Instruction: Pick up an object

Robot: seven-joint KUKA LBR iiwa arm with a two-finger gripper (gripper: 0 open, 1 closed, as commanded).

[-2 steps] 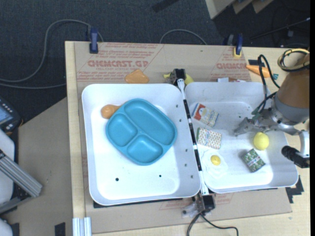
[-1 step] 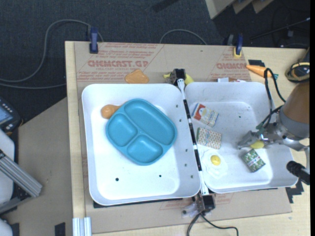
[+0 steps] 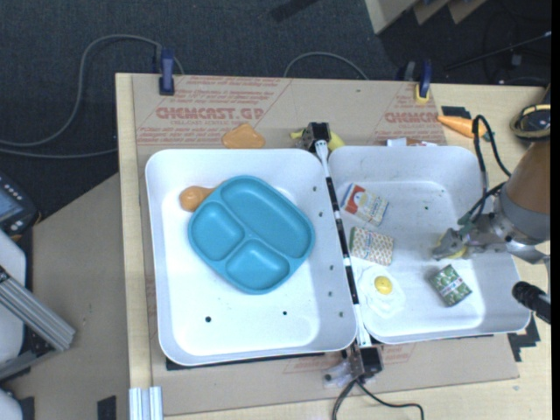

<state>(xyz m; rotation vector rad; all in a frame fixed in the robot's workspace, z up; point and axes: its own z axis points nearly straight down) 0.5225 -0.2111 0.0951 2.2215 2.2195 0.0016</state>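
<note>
The right bin (image 3: 411, 160) holds a small red-and-white packet (image 3: 365, 204), a patterned flat packet (image 3: 373, 247), a toy fried egg (image 3: 383, 287) and a small green packet (image 3: 450, 284). My gripper (image 3: 453, 246) reaches in from the right edge and hangs low over the right bin's right half, just above and a little left of the green packet. Nothing shows between its fingers. In the left bin (image 3: 175, 261) lies a blue divided plate (image 3: 251, 233) with an orange object (image 3: 193, 198) at its upper left edge.
On the bench behind the bins sit an orange piece (image 3: 242, 136), a yellow-and-black item (image 3: 316, 135) and an orange carrot-like piece (image 3: 455, 122). Blue clamps (image 3: 165, 70) hold the bench's back edge. Cables run along the right side.
</note>
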